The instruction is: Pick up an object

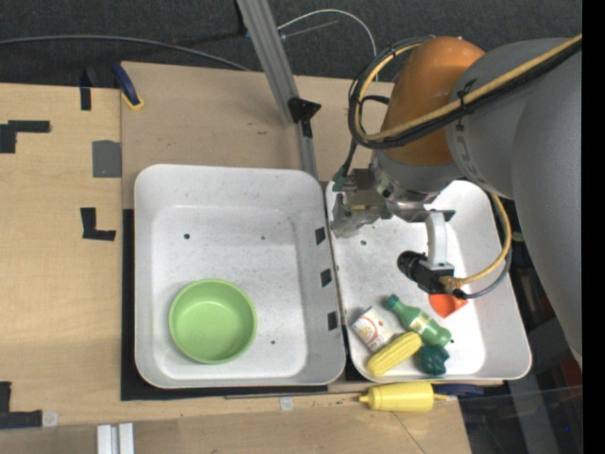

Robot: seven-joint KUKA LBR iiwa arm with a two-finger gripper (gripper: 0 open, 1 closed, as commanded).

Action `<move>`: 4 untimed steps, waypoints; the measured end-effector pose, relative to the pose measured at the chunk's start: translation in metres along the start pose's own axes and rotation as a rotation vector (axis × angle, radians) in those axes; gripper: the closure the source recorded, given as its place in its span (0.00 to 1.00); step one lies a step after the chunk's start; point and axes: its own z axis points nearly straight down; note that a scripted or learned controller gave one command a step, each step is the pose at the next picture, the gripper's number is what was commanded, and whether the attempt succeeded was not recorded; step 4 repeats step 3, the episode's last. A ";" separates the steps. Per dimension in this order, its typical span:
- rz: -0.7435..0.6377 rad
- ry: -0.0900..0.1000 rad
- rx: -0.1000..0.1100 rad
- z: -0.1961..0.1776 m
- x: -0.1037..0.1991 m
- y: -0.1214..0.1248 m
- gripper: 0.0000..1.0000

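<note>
Objects to pick lie bunched at the near end of the right bin [492, 348], under and just beyond the arm [529, 112], which is the biggest thing in view: grey, with its orange band [430, 88] over the far part of that bin and black and yellow cables looping round it. The left bin [227, 206] sits just beside the right one, their rims touching along the middle, and both rest on a wooden bench [57, 282] marked with bits of dark tape. A grey metal pole [274, 55] slants down from the top toward the gap between the bins. In the near left corner of the left bin is a green bowl [213, 321], upright. The gripper [354, 206] hangs over the far left part of the right bin, near the shared rim; whether its fingers are spread or closed cannot be told, and nothing shows between them. Among the objects: a green bottle [419, 321] lying tilted, a corn cob [393, 353] touching it, a small white can [370, 329] just beside the cob, a dark green piece [433, 360], and an orange piece [447, 303] near a black fitting. A yellow bottle [401, 397] lies on the bench outside the bin's near rim
</note>
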 end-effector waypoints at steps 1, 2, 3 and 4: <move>-0.001 0.000 -0.003 -0.013 0.055 0.011 1.00; 0.002 -0.001 -0.002 -0.009 0.085 0.017 1.00; 0.005 -0.003 -0.002 -0.009 0.083 0.017 0.00; 0.005 -0.003 -0.002 -0.009 0.083 0.017 0.00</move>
